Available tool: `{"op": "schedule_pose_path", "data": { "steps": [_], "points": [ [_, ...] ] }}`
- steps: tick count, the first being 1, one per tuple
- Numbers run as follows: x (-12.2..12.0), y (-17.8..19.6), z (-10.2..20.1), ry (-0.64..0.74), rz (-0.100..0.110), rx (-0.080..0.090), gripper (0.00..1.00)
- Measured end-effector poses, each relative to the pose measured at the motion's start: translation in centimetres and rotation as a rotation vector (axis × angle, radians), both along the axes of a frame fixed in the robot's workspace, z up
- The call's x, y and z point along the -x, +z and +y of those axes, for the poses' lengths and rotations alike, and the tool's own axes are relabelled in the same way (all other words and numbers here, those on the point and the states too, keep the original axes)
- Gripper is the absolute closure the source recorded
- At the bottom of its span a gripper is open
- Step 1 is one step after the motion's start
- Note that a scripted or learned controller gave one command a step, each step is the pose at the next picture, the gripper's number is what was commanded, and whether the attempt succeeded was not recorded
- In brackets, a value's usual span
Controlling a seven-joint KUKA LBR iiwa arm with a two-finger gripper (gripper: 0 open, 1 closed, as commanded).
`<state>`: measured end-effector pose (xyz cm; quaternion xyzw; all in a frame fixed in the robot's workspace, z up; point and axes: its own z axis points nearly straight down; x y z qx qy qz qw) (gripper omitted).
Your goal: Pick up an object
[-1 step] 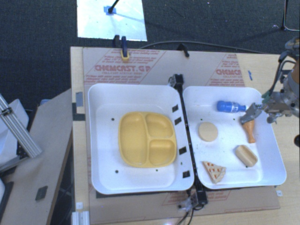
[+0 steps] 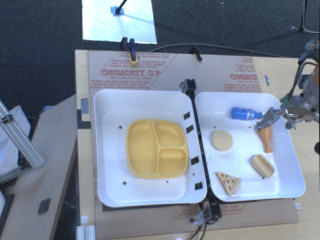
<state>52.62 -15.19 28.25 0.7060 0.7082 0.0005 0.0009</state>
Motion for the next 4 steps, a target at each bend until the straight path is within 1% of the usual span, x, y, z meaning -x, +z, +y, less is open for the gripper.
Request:
{"op": "schedule_pose_path", "data": {
  "steps": [1,2,3,4],
  "points": [
    [0.2,-6.3,-0.1,-0.002,0.005,-0.002,0.0],
    [0.2,-12.6,0.0,-0.002,0.006,-0.002,0.0],
    [0.3,-16.8,0.4,-0.002,0.004,-0.002,0.0],
    [0.2,-15.6,0.3,-0.001,-0.001,0.0,1.0]
  ]
}}
